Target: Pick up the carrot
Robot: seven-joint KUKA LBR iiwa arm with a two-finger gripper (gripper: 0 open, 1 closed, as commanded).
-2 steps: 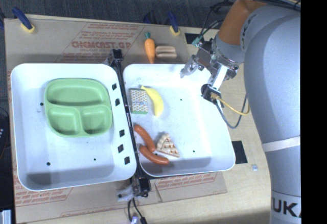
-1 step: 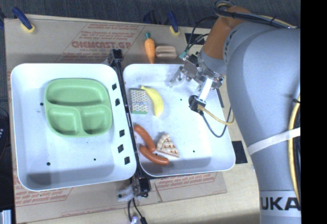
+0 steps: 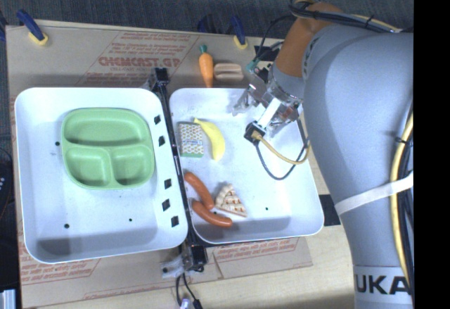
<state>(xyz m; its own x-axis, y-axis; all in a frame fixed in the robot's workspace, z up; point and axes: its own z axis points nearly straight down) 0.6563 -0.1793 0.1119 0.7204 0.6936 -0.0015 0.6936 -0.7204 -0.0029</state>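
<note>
Camera view: the carrot lies outside the right bin, on the cardboard-covered table just beyond that bin's far rim, with a tan bun-like item beside it. The end effector hovers over the bin's far right part, near the carrot but apart from it; whether it is open or closed cannot be told. Inside the bin lie a smooth yellow banana, a checkered sponge, two glossy sausages and a waffle wedge. The left bin holds a green compartment plate.
</note>
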